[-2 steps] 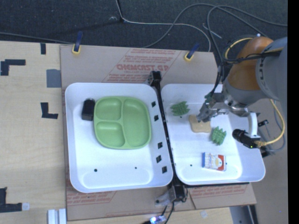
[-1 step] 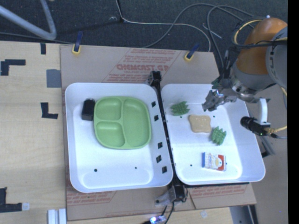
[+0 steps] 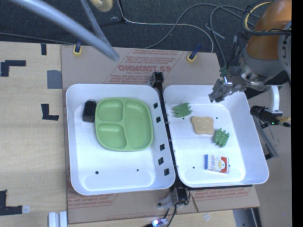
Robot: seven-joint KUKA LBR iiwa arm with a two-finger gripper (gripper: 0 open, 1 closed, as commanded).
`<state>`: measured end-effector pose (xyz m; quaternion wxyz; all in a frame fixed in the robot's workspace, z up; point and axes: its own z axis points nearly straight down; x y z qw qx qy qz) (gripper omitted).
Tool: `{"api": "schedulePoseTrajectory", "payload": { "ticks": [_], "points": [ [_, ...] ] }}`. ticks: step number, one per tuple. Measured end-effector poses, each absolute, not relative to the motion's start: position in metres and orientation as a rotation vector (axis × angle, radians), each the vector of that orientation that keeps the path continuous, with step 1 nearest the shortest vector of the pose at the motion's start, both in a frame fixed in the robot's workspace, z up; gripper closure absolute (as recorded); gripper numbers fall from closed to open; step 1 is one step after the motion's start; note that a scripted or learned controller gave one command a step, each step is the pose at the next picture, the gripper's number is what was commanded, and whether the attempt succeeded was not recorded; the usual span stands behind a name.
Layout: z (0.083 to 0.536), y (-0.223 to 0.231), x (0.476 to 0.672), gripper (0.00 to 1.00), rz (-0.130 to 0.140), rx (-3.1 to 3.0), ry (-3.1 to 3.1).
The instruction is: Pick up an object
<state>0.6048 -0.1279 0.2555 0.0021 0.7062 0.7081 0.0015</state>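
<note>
Over the far edge of the right bin (image 3: 255, 141) hangs the hand (image 3: 218, 94), dark and small in the camera view, tips pointing down-left into the bin; nothing sits between its fingers, and whether they're spread wide or narrow I can't tell, too blurred. All obj. in this bin lie apart from the hand, none touching it. Closest: a green leafy piece (image 3: 181, 110), below and to the left of the hand, near the divider betw. the 2 bins. A tan bread-like slice (image 3: 202, 125) lies just below the hand, a bit further into the bin. Beside that slice, on the arm's side, sits a 2nd green leafy piece (image 3: 221, 137). Farthest from the hand, toward the near rim, lies a small blue/white/red packet (image 3: 217, 163); its print is too small to read.

The arm (image 3: 267, 37), orange band and grey wrist, is cut off by the frame's right side, and cables around the wrist blur into the hand. A grey out-of-focus bar (image 3: 52, 13) crosses the top left.

Well away from the hand, the left bin (image 3: 80, 164) holds a green 3-compartment plate (image 3: 124, 124) w/ a small black block (image 3: 89, 111) touching its left rim. Both bins rest on cardboard (image 3: 142, 63) on the counter (image 3: 28, 141).
</note>
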Motion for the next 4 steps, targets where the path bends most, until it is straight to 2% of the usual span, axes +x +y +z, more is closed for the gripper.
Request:
{"api": "schedulePoseTrajectory", "payload": {
  "ticks": [1,2,3,4],
  "points": [
    [0.250,-0.066,0.609,1.00,0.000,2.215,2.229],
    [0.243,-0.011,0.604,1.00,-0.001,2.216,2.228],
    [0.234,0.048,0.590,1.00,-0.002,2.216,2.230],
    [0.240,0.101,0.586,1.00,-0.001,2.215,2.231]
  ]
}}
